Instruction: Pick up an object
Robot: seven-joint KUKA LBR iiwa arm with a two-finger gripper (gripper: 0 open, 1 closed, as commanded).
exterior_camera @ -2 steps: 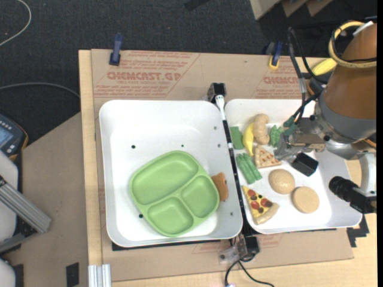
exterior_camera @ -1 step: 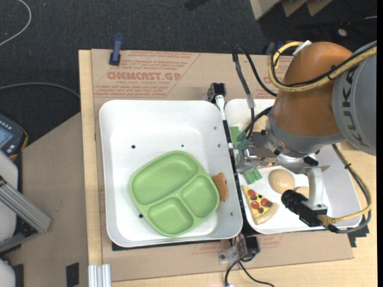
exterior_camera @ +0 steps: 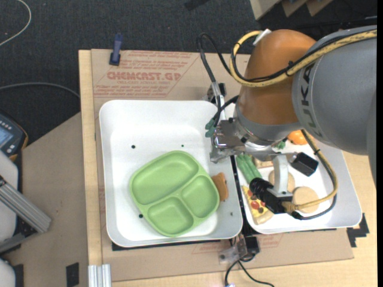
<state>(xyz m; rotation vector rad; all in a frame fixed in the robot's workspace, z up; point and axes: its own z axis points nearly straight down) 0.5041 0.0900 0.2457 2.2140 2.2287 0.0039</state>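
Observation:
My gripper (exterior_camera: 264,160) hangs under the orange wrist band, low over the right bin (exterior_camera: 350,211), near its left wall. The arm hides much of that bin. Around the gripper lie a green toy vegetable (exterior_camera: 246,165), a pizza slice toy (exterior_camera: 258,208), a tan round bread-like piece (exterior_camera: 306,197) and an orange item (exterior_camera: 297,137) at the back. I see nothing that is clearly between the fingers.
The left bin (exterior_camera: 119,124) holds a green divided plate (exterior_camera: 173,191) and a small brown food toy (exterior_camera: 221,186) by the plate's right edge. Both bins rest on a cardboard sheet (exterior_camera: 143,70), with a blue clip (exterior_camera: 115,50) at its far edge.

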